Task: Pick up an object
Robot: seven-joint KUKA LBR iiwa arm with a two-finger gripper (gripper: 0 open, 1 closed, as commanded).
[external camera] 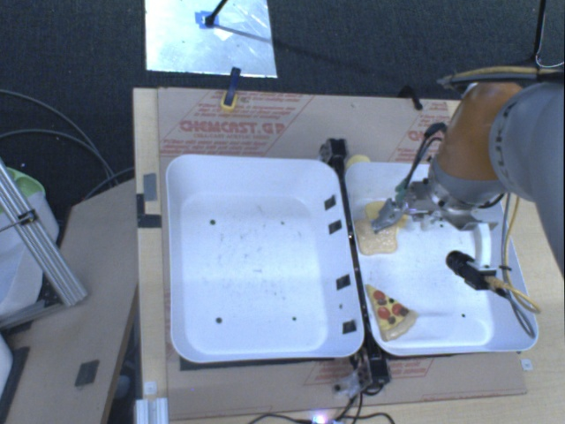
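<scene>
Here, seen from above at a slant, a bench topped with a printed cardboard sheet (265, 122) carries two shallow white bins side by side: the left bin (256, 263) and the right bin (441, 325), joined along a dark central divider with clips (340, 237). The grey arm (530, 140), with its orange band (468, 131) above the wrist, reaches in from the right and hangs over the upper part of the right bin. The gripper (386, 222) points down and leftward, its tip directly over a pale, tan slice of toy bread (380, 241) lying flat on the bin floor near the divider; whether the tip touches the slice cannot be told, and the state of the gripper cannot be made out at this size. A yellowish piece (378, 210) shows just above the slice, partly under the gripper, and cannot be identified. Nearer the front of the same bin, well apart from the gripper, lies a toy pizza slice (389, 311) with red toppings, its crust toward the bin's front wall. A small pale round object (357, 161) sits at the bin's back rim beside the divider. A black fitting with yellowish cable (472, 270) hangs from the arm over the bin's right side. Behind the bench, a shiny metal plate (210, 25) lies on dark carpet.
</scene>
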